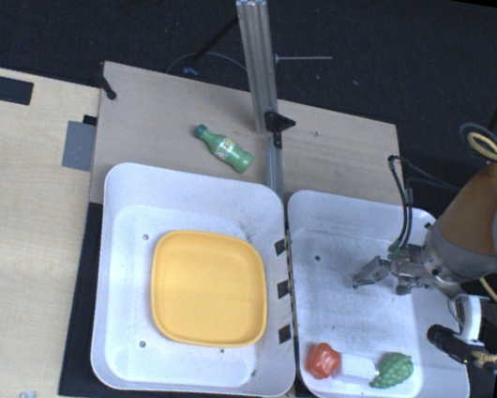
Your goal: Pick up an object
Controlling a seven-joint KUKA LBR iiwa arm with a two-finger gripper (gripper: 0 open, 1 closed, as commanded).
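A grey robot arm (487, 221) with an orange band above the wrist is seen reaching in from the right, bent down over the right bin (348, 230). Its wrist is angled leftward and downward, so that the gripper (370, 277) is held low over the middle of that bin's white floor. The jaws are seen pointing left, toward the divide between the two bins; whether they are apart or together cannot be told, as they are small and dark. Nothing is seen between them.

Three small things are laid in a row along the near edge of the right bin, well apart from the gripper. A red tomato-like toy (323, 360) is placed at the left end. Just beside it a small white piece (356, 366) is laid, its long axis running left to right, along the bin's near wall. At the right end a green leafy toy (392, 370) is set, its long axis tilted, with the upper end turned to the right.

The left bin (126, 191) is taken up by a yellow square plate (209, 288) with rounded corners, laid flat near the centre.

Behind the left bin, on the bare tabletop (148, 118), a small green bottle (223, 149) is laid on its side, its cap pointed to the upper left. A slanted metal rail (260, 52) is mounted behind the divide between the bins.
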